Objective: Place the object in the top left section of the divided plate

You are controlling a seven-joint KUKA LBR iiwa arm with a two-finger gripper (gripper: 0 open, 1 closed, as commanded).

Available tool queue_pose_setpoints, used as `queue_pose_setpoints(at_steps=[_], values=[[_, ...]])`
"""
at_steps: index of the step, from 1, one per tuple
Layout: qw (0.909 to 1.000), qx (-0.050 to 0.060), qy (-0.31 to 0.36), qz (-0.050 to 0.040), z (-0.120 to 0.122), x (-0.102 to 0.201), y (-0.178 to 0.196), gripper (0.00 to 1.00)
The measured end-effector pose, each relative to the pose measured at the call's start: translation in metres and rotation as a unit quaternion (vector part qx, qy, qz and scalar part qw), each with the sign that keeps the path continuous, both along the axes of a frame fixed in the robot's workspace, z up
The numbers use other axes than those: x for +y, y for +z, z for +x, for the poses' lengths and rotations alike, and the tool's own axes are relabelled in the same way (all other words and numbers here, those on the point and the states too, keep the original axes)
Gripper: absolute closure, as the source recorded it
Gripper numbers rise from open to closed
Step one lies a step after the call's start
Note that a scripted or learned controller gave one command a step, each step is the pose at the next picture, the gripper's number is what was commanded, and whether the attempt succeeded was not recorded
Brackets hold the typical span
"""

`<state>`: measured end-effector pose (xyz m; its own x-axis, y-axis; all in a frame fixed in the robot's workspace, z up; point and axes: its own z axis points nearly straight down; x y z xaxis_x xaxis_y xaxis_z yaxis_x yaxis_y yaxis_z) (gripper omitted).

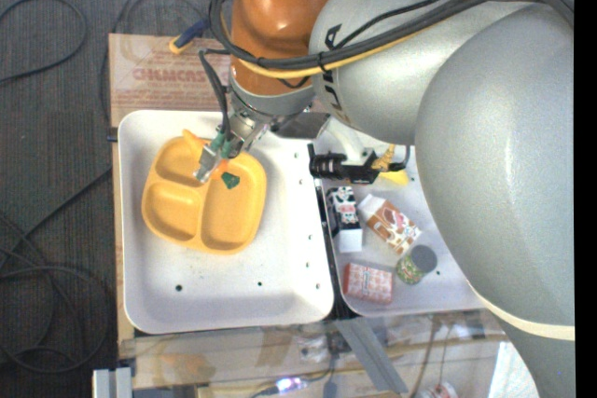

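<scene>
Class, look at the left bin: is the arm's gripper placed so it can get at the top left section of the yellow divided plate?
Probably yes. The gripper hangs right over the yellow divided plate near its upper dividing ridge, and nothing lies between it and that section. A small green object sits beside it in another section.

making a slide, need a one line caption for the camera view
Robot arm's end effector poised over a yellow divided plate in the left white bin, with small packaged items in the right bin.
</scene>
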<state>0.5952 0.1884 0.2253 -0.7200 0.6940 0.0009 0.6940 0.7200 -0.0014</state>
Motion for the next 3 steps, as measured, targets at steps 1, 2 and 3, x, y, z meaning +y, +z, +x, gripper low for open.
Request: queue_pose_setpoints(at_steps=[1,2,3], values=[[0.9861,0.0,0.166,-0.0002,-0.016,-0.039,-0.009,1.0],[0.9861,-0.001,0.166,0.0005,-0.015,-0.038,0.0,1.0],[0.9578,-0.001,0.287,0.0001,-0.008,-0.09,-0.033,1.0]])
